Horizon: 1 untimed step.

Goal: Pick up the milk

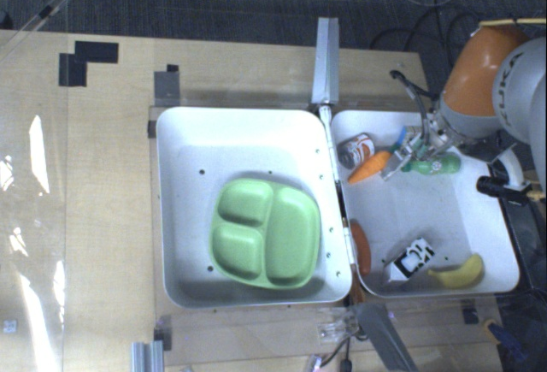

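The milk (411,259) is a small black-and-white carton lying on its side near the front of the right bin (427,208), just left of a banana. My gripper (403,158) hangs low over the back of that bin, between an orange carrot (369,167) and a green item (438,163). It is well behind the milk and apart from it. Nothing of the milk is hidden.
A red-and-white can (355,148) lies at the right bin's back left, and a brown-red sausage (361,247) lies along its left wall. The yellow banana (457,270) rests at the front right. The left bin (188,156) holds a green divided plate (265,232).
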Each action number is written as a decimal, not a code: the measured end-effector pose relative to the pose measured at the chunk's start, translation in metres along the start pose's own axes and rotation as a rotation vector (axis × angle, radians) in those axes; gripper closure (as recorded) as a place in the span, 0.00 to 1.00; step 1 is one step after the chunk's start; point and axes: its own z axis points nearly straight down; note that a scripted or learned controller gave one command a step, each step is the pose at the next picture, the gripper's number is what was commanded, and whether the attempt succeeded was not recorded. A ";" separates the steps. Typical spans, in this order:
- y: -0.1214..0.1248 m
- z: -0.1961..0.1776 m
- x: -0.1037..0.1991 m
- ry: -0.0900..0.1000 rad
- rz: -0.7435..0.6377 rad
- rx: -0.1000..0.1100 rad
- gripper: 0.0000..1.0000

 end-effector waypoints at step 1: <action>-0.056 -0.071 -0.017 -0.004 0.216 -0.003 0.00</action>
